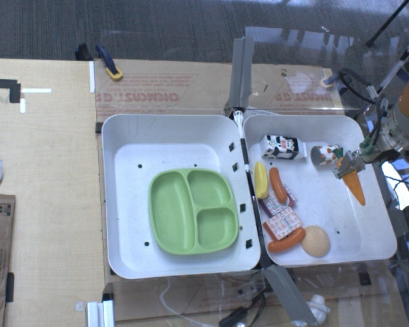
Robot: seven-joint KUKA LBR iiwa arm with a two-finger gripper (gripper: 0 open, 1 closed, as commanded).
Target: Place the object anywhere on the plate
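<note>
**Camera view: carrot at the gripper, plate well off in the other bin**

Camera view, the single fixed one, was taken from above at a slant. Two shallow white bins were seen side by side: the left white bin bore a light green plastic plate with three compartments, and nothing was seen lying on that plate. The right white bin held the loose things: a small black-and-white cow-patterned carton, a grey tin-like can lying on its side, a yellow banana-shaped toy, two red-orange sausage-shaped toys, a red-and-white patterned packet and a tan round bun-like ball.

An orange cone-shaped toy carrot was found near the right wall of that bin, its green top directly at the two-finger gripper, which reached in from the right. The carrot's long axis was seen running down and slightly rightwards from the fingertips, tip pointing away from them. Whether the fingers were closed on the green top or merely beside it could not be told; that spot was too small and cluttered.

The plate lay well apart to the carrot's left, across the divider between the bins. It was judged that a leftward carry over that divider would be needed, provided a grasp was in fact held.
</note>
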